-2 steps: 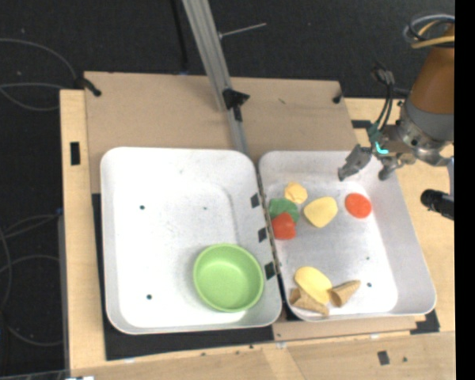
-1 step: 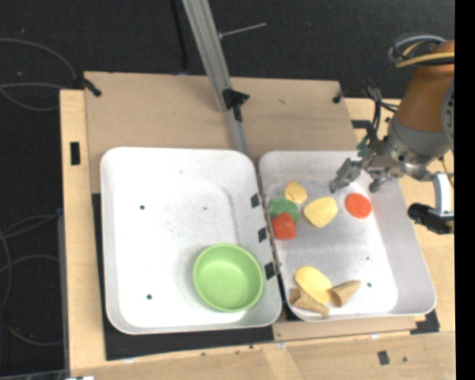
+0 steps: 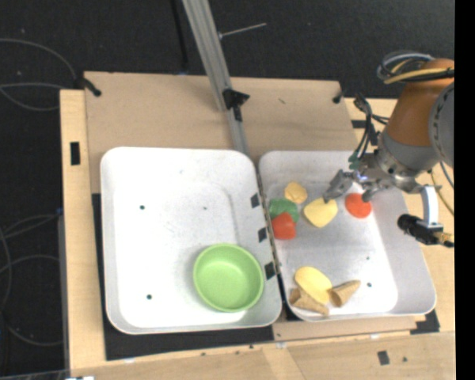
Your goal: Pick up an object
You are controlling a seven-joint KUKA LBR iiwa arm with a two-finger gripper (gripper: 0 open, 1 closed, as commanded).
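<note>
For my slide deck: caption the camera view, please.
Arm's end effector hovers over the right bin of toy food; green bowl in the left bin.

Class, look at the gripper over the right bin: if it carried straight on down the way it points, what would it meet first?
Most likely the small red round object just beneath the gripper, though depth is hard to judge; the yellow heart-shaped piece lies close beside it in the right white bin.

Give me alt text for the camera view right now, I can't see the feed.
The grey arm's end effector hangs over the right white bin, beside a round red piece and a yellow heart-shaped piece. A round green plastic bowl sits in the left white bin.
</note>
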